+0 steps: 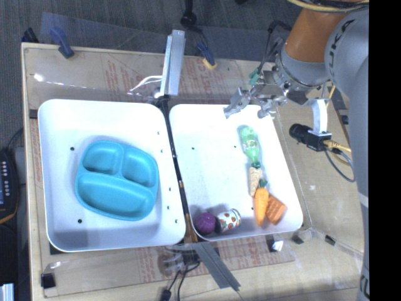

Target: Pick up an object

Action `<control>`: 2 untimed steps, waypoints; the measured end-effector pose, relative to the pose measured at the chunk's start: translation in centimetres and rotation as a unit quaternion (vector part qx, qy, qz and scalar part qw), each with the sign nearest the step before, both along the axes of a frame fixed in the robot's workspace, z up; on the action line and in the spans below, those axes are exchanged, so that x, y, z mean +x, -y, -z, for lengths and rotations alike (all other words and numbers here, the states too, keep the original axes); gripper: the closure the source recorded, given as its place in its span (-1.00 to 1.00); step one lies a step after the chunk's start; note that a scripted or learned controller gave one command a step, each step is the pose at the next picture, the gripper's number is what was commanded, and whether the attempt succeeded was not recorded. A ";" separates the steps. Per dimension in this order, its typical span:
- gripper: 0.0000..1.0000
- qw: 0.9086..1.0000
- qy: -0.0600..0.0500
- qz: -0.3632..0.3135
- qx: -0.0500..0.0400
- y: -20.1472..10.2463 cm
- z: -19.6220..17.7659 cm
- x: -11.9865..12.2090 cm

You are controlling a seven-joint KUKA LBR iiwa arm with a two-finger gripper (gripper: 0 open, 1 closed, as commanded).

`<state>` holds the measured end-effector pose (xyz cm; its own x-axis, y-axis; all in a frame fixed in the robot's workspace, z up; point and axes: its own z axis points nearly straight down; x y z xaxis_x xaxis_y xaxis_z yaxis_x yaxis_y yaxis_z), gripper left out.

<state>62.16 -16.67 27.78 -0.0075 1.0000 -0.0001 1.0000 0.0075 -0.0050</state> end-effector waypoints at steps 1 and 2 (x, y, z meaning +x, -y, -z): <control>-1.00 1.000 -0.001 0.000 0.000 4.4 12.5 -2.5; -1.00 1.000 0.000 0.000 0.001 4.3 18.7 -8.3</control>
